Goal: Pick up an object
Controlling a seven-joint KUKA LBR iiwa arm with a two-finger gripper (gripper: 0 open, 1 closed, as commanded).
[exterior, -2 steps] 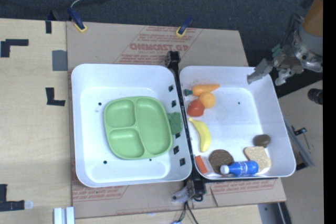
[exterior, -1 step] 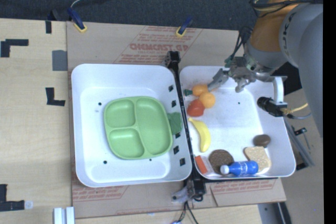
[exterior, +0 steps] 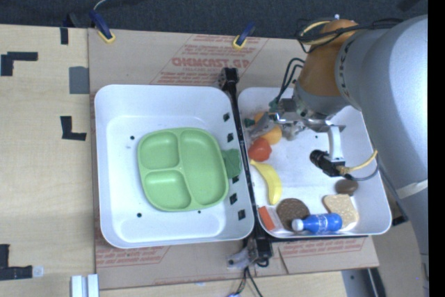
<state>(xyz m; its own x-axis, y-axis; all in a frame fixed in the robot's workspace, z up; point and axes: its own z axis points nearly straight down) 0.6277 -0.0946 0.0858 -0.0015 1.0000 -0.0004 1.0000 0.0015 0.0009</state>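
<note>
Evidently the likeliest target, a small orange piece (exterior: 273, 135), sits at the right bin's (exterior: 379, 209) upper-left corner, directly under the hand (exterior: 284, 123); we cannot tell the hand's state. A red tomato (exterior: 260, 149) lies just below-left, a banana (exterior: 269, 181) beyond it, long axis running down the bin.
</note>
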